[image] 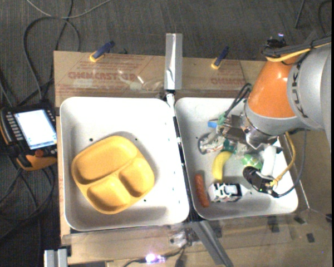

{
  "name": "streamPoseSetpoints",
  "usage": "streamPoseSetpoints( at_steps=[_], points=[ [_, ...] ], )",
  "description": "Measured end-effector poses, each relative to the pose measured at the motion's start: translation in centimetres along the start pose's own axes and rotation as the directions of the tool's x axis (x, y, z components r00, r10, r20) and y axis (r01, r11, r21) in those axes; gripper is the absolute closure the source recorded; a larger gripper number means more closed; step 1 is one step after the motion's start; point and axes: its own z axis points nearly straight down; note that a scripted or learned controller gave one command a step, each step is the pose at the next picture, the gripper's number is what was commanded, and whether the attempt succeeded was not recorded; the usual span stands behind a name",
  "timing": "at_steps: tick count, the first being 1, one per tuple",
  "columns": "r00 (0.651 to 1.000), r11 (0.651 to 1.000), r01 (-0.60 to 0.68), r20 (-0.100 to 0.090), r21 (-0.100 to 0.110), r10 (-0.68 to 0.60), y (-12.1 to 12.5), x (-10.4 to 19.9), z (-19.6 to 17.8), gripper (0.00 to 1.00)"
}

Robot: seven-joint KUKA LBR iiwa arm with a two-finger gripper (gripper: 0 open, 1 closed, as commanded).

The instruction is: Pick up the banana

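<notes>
Camera view: hand (225,139) just above banana (220,165), rt bin (189,149).

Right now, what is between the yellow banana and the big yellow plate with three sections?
In the camera view, a brown sausage-shaped toy and the bins' white walls lie between the banana and the divided yellow plate.
</notes>
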Motion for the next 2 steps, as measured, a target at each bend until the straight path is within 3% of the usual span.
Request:
streamPoseSetpoints(
  at_steps=[1,2],
  points=[
    [0.998,0.998,0.060,-0.001,-0.014,-0.060,1.37,-3.31,11.32,0.00],
    [0.998,0.998,0.060,-0.002,-0.015,-0.060,1.39,-3.26,10.33,1.00]
  ],
)
